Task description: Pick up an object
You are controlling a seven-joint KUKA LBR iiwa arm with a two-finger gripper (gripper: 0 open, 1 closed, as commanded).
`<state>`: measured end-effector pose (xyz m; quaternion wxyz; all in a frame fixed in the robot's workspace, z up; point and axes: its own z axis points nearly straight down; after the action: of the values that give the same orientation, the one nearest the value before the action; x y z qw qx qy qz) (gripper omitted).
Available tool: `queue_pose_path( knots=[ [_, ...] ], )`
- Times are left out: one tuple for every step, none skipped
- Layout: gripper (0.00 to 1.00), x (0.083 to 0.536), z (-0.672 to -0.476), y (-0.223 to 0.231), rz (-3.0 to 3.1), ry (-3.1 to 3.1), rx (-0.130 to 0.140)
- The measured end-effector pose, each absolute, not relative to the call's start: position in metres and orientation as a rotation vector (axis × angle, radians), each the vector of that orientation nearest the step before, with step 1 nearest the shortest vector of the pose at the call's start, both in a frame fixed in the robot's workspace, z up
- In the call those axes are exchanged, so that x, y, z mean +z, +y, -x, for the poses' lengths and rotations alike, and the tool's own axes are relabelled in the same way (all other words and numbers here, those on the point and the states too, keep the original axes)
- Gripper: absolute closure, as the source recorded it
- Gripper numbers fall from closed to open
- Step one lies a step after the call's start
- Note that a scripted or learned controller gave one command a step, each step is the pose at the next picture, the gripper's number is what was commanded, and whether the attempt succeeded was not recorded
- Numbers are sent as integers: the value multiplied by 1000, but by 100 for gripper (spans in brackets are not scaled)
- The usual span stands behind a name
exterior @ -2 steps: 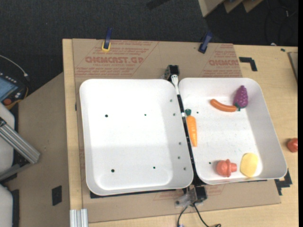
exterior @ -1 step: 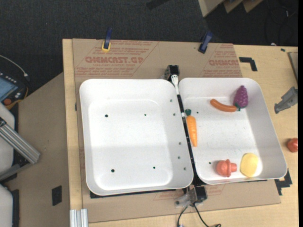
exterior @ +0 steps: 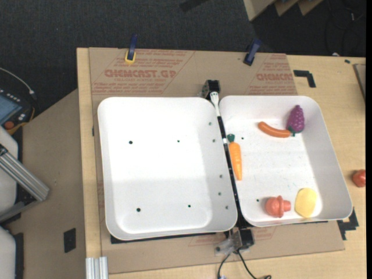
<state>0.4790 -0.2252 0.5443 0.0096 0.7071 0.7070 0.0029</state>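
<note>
White right bin holds every candidate: carrot at nine o'clock against the divider, sausage and grapes at twelve, lemon at five. Pincer state: cannot tell.

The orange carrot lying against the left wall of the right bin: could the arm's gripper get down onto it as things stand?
Probably, though awkwardly. Nothing lies over the orange carrot, and the sausage sits apart. But it hugs the bin wall, leaving little room for a finger on that side.
</note>
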Motion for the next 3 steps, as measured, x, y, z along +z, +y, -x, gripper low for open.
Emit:
queue_pose_path(
  knots=[
    [100,547,-480,-224,-2213,2215,2],
    [100,427,-479,-195,-2224,2226,-3],
    [100,292,-479,-188,-2225,2224,-1]
  ],
)
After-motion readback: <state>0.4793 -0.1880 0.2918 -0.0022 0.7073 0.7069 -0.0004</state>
